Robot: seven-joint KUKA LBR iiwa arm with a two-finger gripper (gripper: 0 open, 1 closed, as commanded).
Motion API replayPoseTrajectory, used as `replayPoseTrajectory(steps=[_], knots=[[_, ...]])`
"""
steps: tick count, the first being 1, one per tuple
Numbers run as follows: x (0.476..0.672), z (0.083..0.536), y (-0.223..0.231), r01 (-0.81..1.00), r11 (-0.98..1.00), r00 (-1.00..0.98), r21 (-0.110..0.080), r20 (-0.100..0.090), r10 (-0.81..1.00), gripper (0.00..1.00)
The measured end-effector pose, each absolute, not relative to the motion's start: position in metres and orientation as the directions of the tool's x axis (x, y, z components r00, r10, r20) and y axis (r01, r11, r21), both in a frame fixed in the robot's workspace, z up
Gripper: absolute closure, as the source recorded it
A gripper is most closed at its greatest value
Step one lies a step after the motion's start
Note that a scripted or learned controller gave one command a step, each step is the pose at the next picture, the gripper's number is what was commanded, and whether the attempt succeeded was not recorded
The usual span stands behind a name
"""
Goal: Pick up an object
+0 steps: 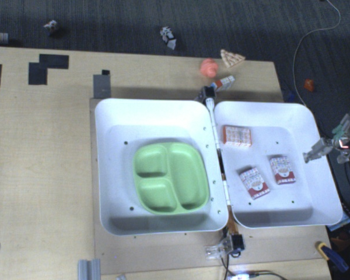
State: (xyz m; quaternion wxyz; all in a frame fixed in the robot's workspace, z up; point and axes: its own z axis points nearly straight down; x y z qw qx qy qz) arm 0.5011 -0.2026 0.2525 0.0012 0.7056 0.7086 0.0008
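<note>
— Where's the pincer point(329, 146) on your screen?

— I see it at the right edge of the right bin point(303, 118), over the rim. From here I cannot tell whether it is open or closed.

— And things to pick up?

— I count three small red-and-white packets in that right bin. One packet point(237, 136) lies near the top left, a second packet point(254, 182) sits lower in the middle, and a third packet point(283, 170) is just beside it, nearest the pincer but apart from it.

— The left bin point(108, 156)?

— It holds a green divided tray point(170, 177), lying flat in the middle. On the bench point(41, 168) behind the bins I see a pink ball point(209, 68).
</note>
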Motion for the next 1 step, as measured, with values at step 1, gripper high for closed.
replayPoseTrajectory(steps=[1], knots=[[0.4963,0.1045,-0.2056,1.000,0.002,-0.002,0.000,0.000,1.000,0.00]])
